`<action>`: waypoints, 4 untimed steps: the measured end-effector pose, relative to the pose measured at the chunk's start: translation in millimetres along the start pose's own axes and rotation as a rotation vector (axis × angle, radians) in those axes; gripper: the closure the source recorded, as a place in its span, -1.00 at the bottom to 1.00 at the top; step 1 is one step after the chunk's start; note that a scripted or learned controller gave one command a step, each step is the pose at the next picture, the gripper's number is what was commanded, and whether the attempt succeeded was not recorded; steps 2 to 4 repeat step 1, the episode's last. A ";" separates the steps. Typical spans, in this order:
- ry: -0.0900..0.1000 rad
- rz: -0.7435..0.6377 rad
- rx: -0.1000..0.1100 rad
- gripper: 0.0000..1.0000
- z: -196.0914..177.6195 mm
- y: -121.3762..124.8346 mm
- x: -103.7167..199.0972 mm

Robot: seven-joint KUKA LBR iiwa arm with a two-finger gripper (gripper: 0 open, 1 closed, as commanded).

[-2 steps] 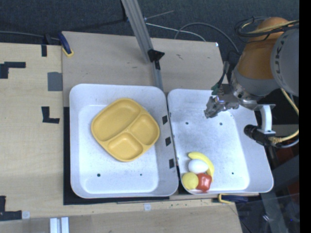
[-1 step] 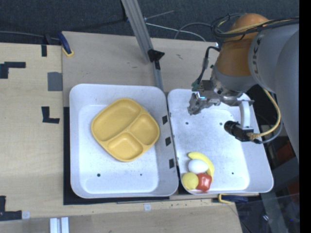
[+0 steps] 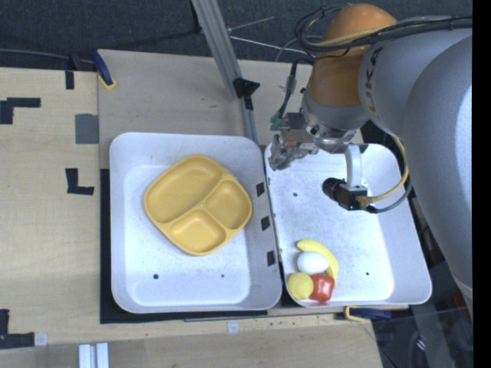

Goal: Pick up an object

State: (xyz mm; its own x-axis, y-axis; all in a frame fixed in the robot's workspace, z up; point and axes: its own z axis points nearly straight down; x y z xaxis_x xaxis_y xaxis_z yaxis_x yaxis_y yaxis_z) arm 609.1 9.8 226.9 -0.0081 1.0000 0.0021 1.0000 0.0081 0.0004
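Observation:
A yellow divided plate (image 3: 198, 204) lies in the left bin (image 3: 130, 282). In the right bin (image 3: 383, 244), at the near left corner, a small pile holds a yellow banana-like piece (image 3: 328, 254), a white egg-shaped piece (image 3: 311, 263), a yellow round piece (image 3: 300, 285) and a red piece (image 3: 324, 287). My gripper (image 3: 287, 153) hangs over the far left corner of the right bin, well away from the pile. Nothing shows between its fingers.
A grey metal bar (image 3: 219, 37) slants down from the top toward the bins' far edge. The grey arm with its orange band (image 3: 349, 29) covers the upper right. A black cable and plug (image 3: 345, 192) hang below the wrist over the right bin.

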 end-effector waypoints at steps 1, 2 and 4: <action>0.000 0.000 0.000 1.00 2.0 27.7 58.2; 0.000 0.000 0.000 1.00 2.0 27.7 58.2; 0.000 0.000 0.000 1.00 2.0 27.7 58.2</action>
